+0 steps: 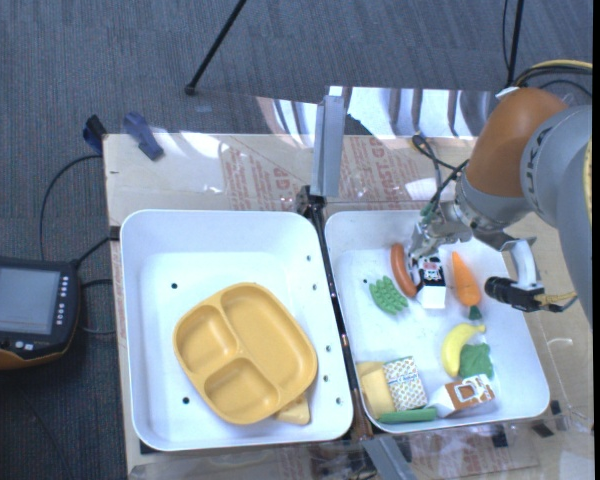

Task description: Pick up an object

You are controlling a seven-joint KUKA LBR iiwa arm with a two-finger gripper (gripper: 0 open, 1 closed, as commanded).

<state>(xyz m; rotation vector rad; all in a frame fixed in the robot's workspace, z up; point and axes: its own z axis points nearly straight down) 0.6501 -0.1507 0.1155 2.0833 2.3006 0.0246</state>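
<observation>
We see the bench [180, 173] carrying two shallow white bins side by side, and the grey arm [540, 163] with its orange band reaching in from the right over the far part of the right bin [365, 233]. The left bin [160, 238] holds a yellow divided tray [244, 351], tilted a little, with a pale yellow piece [296, 414] peeking from under its near corner. Off the bench to the left, a teach pendant [22, 310] lies on the carpet. In the right bin, the gripper [427, 249] hangs low over a cluster of toy foods: a reddish sausage [401, 269], a small black and white carton [432, 282] just beside it, and an orange carrot [465, 279] on the carton's other side. The gripper sits right above the carton and sausage, but we cannot tell how it stands or whether anything is held. A green leafy piece [387, 294] lies near the sausage toward the bin's middle. Nearer the front edge lie a yellow banana [459, 347] touching a green broccoli [476, 361], a patterned box [404, 382] beside a yellow block [376, 388], an orange and white carton [468, 395], and a thin green pod [407, 416].
</observation>
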